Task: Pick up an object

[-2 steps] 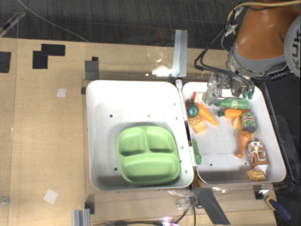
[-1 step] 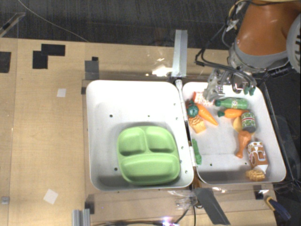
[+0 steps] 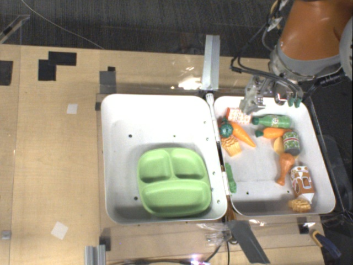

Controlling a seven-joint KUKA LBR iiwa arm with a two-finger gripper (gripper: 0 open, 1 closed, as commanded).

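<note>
My gripper (image 3: 250, 102) hangs over the back of the right bin (image 3: 325, 189), just above a small red-and-white box (image 3: 237, 115). Nothing can be seen held in it. Close by lie a green bottle (image 3: 272, 121), an orange carrot (image 3: 243, 133) and a round green-and-red piece (image 3: 226, 130). A yellow-orange block (image 3: 232, 146) sits nearer the left wall. Further forward are a can (image 3: 291, 142), a drumstick (image 3: 284, 168), a white-and-brown carton (image 3: 301, 181) and a tan piece (image 3: 300, 205).
The left bin (image 3: 121, 120) holds a green divided plate (image 3: 174, 181) at its front. A thin green item (image 3: 230, 178) lies along the wall between the bins. A metal post (image 3: 210, 65) stands behind the bins' shared edge.
</note>
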